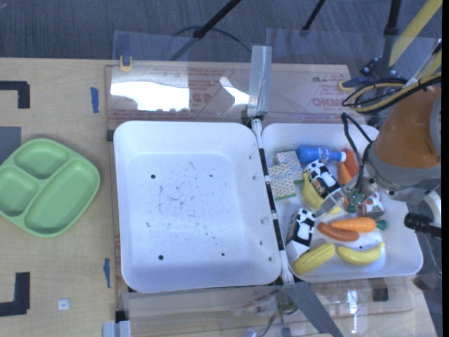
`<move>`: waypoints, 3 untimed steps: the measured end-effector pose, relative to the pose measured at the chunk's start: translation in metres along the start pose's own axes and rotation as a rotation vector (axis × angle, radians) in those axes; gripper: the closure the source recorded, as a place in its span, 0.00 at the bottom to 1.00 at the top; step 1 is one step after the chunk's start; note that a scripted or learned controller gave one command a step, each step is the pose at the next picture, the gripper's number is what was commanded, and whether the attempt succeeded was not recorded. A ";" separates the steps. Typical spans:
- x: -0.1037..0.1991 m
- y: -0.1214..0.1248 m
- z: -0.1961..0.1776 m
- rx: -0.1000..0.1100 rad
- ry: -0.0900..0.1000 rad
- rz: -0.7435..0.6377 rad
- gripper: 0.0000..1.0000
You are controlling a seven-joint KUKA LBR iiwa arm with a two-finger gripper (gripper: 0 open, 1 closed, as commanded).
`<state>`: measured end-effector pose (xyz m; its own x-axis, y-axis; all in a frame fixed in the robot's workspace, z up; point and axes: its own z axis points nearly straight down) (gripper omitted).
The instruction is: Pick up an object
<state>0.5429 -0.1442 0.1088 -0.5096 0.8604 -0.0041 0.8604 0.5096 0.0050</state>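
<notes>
At the far left of the wooden bench (56,272) lies a green divided plate (48,186), well apart from the work and no part of the task. Next comes the left bin (189,202), its white floor scuffed with faint marks, and clear plastic guards stand along the far side of both bins, catching glare. Beyond the bench the floor is grey carpet, crossed by dark stand legs and, at the far right, a yellow pole and looped cables. The right bin (407,258) holds all the candidates, crowded together: a patterned card (283,174) near the divider, a blue bottle (318,153) on the far side, two black-and-white cow-patterned toys (323,177) (303,227), a carrot (354,224) with a red sausage-like piece (337,234) just beside it, and two yellow bananas (313,257) (360,253) on the near side. The gripper (358,195) is down among these things, in the middle of the right bin, just far of the carrot and right of the upper cow toy. Its fingers are lost in the clutter, so whether they stand wide, narrow or closed on something I cannot tell. As I judge it, the pick is at the reach or grasp stage: nothing is visibly lifted clear of the bin, so securing an object and raising it are left to do.
</notes>
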 end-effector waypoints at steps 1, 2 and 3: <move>0.022 0.037 0.014 -0.011 -0.017 -0.240 0.00; -0.042 0.029 0.023 -0.001 -0.002 -0.513 0.00; -0.043 0.031 0.012 -0.005 -0.006 -0.511 1.00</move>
<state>0.5914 -0.1659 0.0969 -0.8654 0.5009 -0.0133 0.5009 0.8655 0.0060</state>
